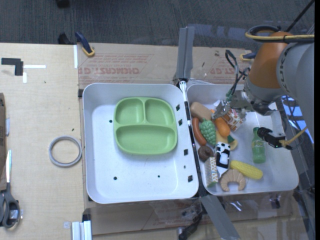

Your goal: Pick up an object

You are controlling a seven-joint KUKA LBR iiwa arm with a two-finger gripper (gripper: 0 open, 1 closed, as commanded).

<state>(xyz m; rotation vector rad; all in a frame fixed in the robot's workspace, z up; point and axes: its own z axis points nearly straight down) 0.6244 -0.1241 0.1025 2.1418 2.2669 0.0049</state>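
The arm [280,69] is reaching in from the right and is hanging over the right bin [285,183]. Its gripper [231,109] is sitting low over the upper left part of that bin, directly above a cluster of toy food. The gripper is touching or nearly touching a clear packet with red and white print [235,119]; contact cannot be confirmed. Jaw opening cannot be determined, and no object is visibly lying between them. Candidate objects are all lying in the right bin: a tan bread roll [201,111], a red sausage [198,132], a green bumpy vegetable [208,131], an orange piece [222,127], a black-and-white figure [222,154], a yellow corn cob [246,169], a croissant [234,180] and a green bottle [258,150]. The bottle is lying apart from the cluster, toward the bin's right side. The left bin [95,149] is holding a green divided plate [145,125]. A tape ring [65,150] is resting on the bench [40,114], left of the bins.
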